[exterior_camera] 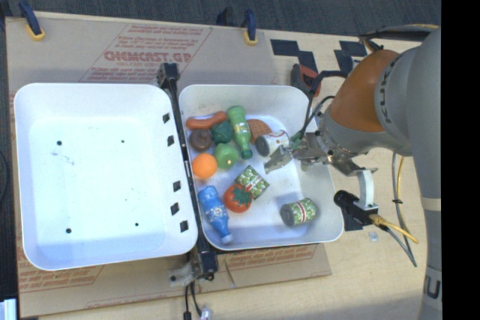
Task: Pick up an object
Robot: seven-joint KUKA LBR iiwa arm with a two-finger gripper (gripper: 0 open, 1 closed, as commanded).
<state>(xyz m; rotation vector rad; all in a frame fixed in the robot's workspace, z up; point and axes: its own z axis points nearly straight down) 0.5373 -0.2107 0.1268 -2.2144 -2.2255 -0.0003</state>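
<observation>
The right bin point(319, 225) holds several toy foods. A green bottle point(238, 130), a sausage point(206, 120), a broccoli point(222, 133) and a brown ring point(199, 139) lie at its back. Near the left wall are an orange ball point(204, 165), a green apple point(226, 156) and a blue bottle point(214, 212). A green carton point(251, 182), a red tomato point(238, 198) and a green can point(298, 211) lie toward the front. My gripper point(275, 152) hangs open over the bin's middle, right of the green bottle and above the carton, with nothing between its fingers.
The left bin point(30, 183) stands beside the right one, split from it by a black clamp bar point(180, 161). A brown roll point(259, 127) lies just behind the gripper. Cables and a black fitting point(356, 207) sit outside the right bin's right wall.
</observation>
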